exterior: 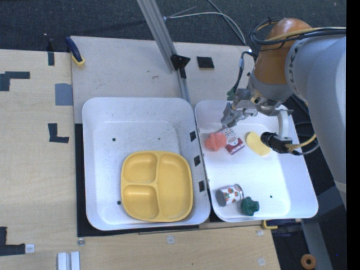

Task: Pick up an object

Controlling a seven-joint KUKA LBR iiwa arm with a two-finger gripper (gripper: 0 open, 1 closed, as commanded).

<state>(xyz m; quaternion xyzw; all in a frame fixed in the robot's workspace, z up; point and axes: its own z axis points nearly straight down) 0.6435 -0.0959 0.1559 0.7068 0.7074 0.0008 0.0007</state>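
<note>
Although I cannot tell how the jaws of the gripper (229, 122) stand, they hover above the soft-looking, rounded pink object (214, 142) at the right white bin's (281, 190) far left; probably light, best pinched across its middle.

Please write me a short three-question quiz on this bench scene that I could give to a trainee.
1. True or false: the yellow divided plate lies in the right bin.
2. Which thing lies nearest the gripper? A) the green object B) the pink object C) the small can
3. Fill in: the yellow object lies in the ___ bin.

Key: 1. False, it lies in the left bin. 2. B, it lies just below the gripper in the picture, beside a small red and white packet. 3. Right.
</note>
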